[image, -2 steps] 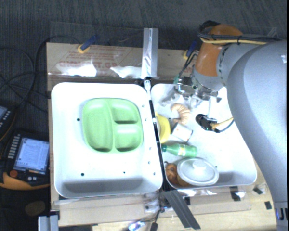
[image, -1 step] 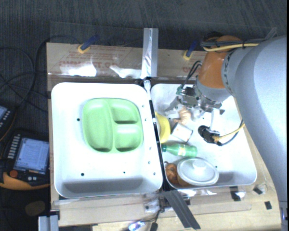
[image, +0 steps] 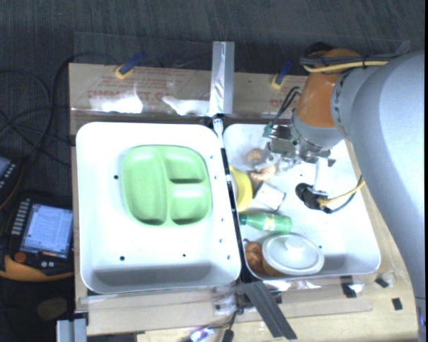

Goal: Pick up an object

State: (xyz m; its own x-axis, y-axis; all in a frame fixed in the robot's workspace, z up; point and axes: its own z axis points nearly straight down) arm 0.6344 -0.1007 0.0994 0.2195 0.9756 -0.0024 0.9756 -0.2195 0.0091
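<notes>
Overhead slanted view of both bins (image: 85,191)

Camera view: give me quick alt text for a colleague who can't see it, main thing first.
The grey arm's gripper reaches down into the right bin, over small clutter near its top left corner. Below it lie a yellow object, a green bottle on its side and a white lidded bowl. The left bin holds a green divided tray.

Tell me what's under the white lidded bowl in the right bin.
A brown rounded object pokes out from under the left edge of the white lidded bowl. The bowl covers the rest of it, so its full shape can't be seen.
</notes>
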